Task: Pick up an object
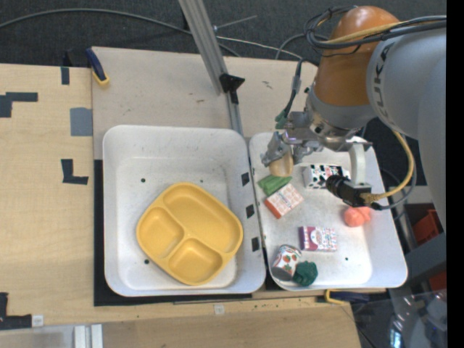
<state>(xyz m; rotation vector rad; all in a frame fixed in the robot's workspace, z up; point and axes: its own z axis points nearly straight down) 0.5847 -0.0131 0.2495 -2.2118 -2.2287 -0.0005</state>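
1. Reaching is the step in hand: the hand [281, 149] hangs low at 11 o'clock in the right bin [384, 267], over a tan block [280, 167].
2. Whether its fingers are spread or pressed together, I cannot tell; nothing is visibly pinched.
3. Next comes, I judge, a straight drop and squeeze; the green wedge [273, 185] and red box [283, 201] crowd it at 6 o'clock.
4. Left bin [119, 194] holds a yellow tray [190, 232].
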